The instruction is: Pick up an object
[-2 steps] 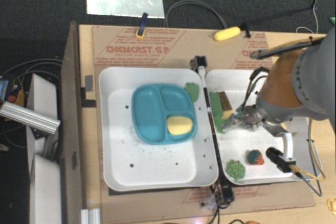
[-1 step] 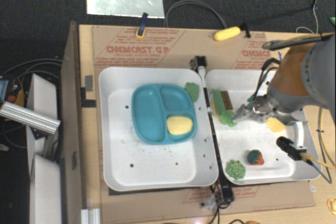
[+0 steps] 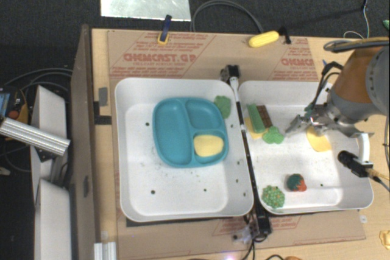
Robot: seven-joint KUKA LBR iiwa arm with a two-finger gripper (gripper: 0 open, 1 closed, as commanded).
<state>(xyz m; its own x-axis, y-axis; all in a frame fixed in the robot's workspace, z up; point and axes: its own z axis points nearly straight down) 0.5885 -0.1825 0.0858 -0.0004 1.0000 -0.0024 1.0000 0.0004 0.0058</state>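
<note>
Presumably the small yellow plastic wedge (image 3: 319, 142) just beneath the pincer (image 3: 309, 123) is light, rigid and smooth. Grip its flat sides. Whether the pincer is apart or together cannot be told.

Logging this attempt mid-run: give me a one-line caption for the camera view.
Gripper low in the right bin beside a yellow piece; blue plate in the left bin.

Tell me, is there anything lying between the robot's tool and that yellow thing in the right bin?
Nothing visible lies between them. The tool hangs over the right bin, and the yellow piece sits on bare white floor just beside and below it. The nearest other item, a green lump, lies off on the tool's far side.
</note>
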